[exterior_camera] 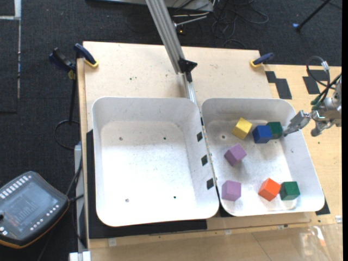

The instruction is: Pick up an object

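The right bin [304,162] holds several small cubes. A yellow cube [242,128], a blue cube [261,134] and a dark green cube [274,129] sit in a row near its far side. One purple cube [235,154] lies mid-bin, another purple cube [231,190] near the front left. An orange cube [269,189] and a green cube [290,190] sit side by side at the front right. My gripper [298,123] hangs over the bin's right rim, just right of the dark green cube, with nothing seen in it.
The left bin [103,145] stands beside the right one. A slanted metal rail [166,29] comes down to the bins' shared far edge. Clamps [86,56] [261,60] hold the board's far corners. A teach pendant [27,208] lies off the bench at lower left.
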